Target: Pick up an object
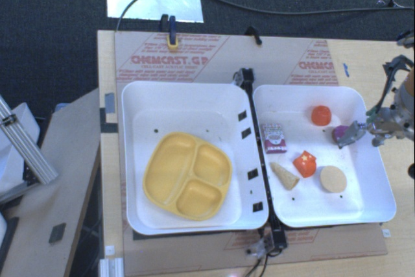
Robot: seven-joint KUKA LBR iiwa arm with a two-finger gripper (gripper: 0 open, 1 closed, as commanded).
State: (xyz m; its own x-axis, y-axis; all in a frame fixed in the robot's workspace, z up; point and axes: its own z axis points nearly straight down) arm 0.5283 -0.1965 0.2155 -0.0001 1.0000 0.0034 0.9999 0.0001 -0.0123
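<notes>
The right bin holds several small items. An orange ball lies near its back. A red and white carton sits by the left wall. A red block, a tan wedge and a round beige disc lie toward the front. A small purple object sits right at the tip of my gripper, which reaches in from the right over the bin's right side. Whether the purple object is gripped or only touched cannot be told.
The left bin holds a yellow divided tray. A black divider with clips runs between the bins. A cable and a yellow clamp lie behind the bins on the board.
</notes>
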